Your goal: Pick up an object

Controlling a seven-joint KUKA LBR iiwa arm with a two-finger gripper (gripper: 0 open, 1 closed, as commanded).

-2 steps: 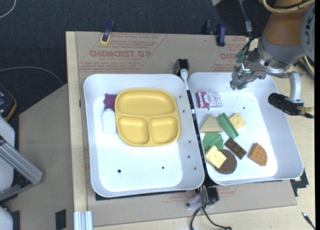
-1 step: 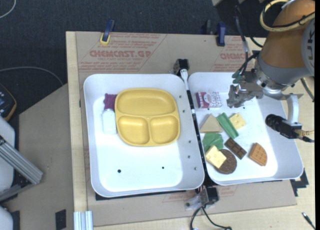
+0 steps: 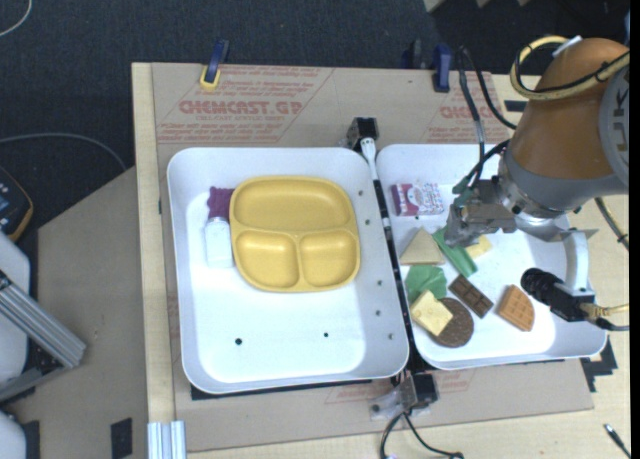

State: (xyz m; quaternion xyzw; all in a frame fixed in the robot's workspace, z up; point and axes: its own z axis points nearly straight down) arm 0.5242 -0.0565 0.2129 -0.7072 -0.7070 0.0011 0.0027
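Now | pincer (image 3: 468, 234) over right bin (image 3: 560, 347), grip unclear | green strip (image 3: 461, 259) runs upper-left to lower-right

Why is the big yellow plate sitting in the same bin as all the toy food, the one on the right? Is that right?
Not quite. The camera view shows the yellow plate in the left bin. The toy food lies in the right bin, under the gripper.

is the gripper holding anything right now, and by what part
Cannot be told: the gripper is low over the food pieces in the right bin, its tips hidden.
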